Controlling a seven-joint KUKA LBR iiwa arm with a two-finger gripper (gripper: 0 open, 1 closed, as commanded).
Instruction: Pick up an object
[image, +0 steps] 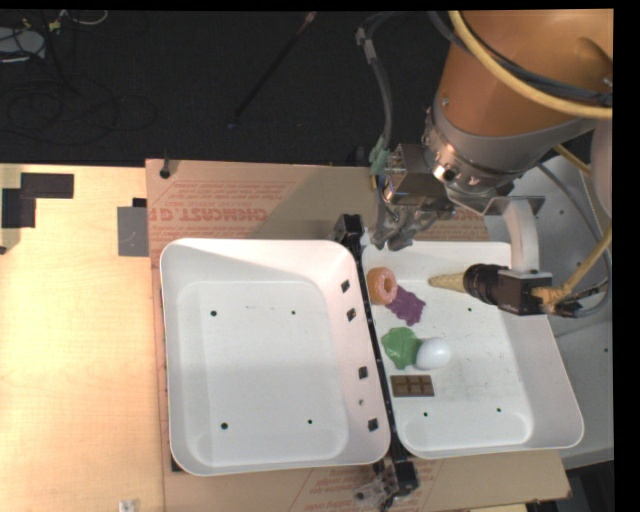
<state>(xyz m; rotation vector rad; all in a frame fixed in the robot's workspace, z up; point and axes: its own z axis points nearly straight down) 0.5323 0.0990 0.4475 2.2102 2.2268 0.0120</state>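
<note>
Gripper (392, 235) hangs over right white plastic bin (530, 400)'s far-left corner; jaw state can't be told. Nothing visible between them. Just below: glazed ring doughnut toy (381, 285), purple lump (407, 305), green lump (400, 346), white egg (433, 353), brown chocolate bar (411, 386), ice-cream cone (452, 281).

Two white bins sit side by side: the left bin (190, 300) and the right bin (520, 400). The right one holds six small things: one doughnut (381, 285), one purple piece (406, 305), one green lump (400, 346), one white egg (434, 353), one chocolate bar (411, 386) and one ice-cream cone (452, 281).
</note>
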